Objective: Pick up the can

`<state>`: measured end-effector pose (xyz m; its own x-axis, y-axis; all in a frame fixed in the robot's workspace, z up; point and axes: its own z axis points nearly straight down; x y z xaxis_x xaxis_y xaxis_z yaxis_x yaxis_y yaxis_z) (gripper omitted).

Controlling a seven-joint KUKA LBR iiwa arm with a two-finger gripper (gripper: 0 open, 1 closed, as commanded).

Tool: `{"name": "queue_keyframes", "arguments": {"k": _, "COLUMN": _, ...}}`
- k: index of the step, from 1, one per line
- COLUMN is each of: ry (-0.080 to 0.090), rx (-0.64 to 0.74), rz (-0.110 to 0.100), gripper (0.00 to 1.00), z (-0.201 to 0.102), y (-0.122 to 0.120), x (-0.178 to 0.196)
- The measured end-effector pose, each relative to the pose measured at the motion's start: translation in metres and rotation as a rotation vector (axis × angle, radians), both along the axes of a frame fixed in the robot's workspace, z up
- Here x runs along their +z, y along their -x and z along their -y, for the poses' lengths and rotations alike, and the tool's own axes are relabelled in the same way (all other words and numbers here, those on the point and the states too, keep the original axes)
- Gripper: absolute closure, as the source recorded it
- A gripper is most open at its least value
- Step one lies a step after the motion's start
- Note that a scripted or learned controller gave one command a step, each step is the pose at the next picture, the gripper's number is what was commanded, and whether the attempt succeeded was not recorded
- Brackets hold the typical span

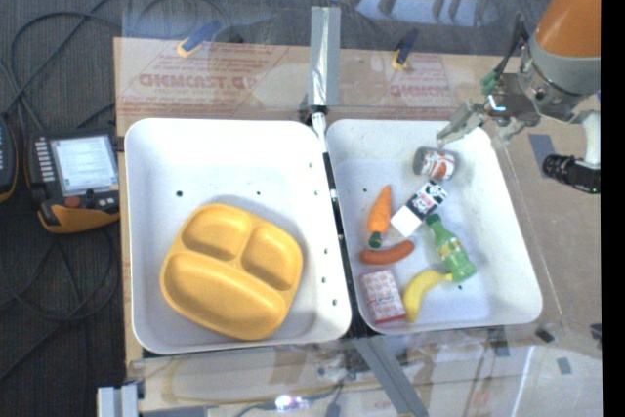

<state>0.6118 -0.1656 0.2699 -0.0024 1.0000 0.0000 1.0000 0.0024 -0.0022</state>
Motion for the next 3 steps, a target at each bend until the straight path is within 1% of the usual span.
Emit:
{"name": "queue_keyframes", "arguments": {"k": 1, "ry": 0.000, "rx": 0.036, "rz": -0.001, "gripper": 0.00, "z": 0.002, "y": 0.007, "x": -0.135}}
{"name": "queue_keyframes", "arguments": {"k": 2, "ry": 0.000, "rx": -0.083, "rz": -0.001, "gripper": 0.00, "z": 0.000, "y": 0.058, "x": -0.074}}
{"name": "queue_keyframes", "arguments": {"k": 3, "ry": -0.002, "rx": -0.082, "rz": -0.002, "gripper": 1.00, "z": -0.001, "y": 0.057, "x": -0.066}}
